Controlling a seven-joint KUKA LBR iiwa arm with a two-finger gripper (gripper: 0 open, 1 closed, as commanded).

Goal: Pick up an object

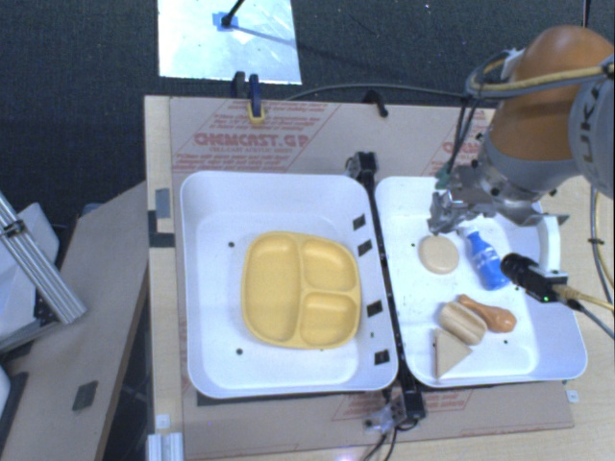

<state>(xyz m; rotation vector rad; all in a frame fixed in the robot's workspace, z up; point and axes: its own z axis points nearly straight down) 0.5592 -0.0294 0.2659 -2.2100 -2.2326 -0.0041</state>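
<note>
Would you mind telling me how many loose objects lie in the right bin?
4: a tan disc beside the blue bottle, with a hot dog and a wedge nearer the front; the arm may hide more.

The arm (pixel 553 104) is grey with a broad, rounded orange band at about two o'clock in the view. Yellowish and dark cables loop across the top of that band and run down its left side, one ending in a small green fitting. Below sits a grey metal wrist, and the gripper (pixel 444 217) is dull silver-grey.
</note>
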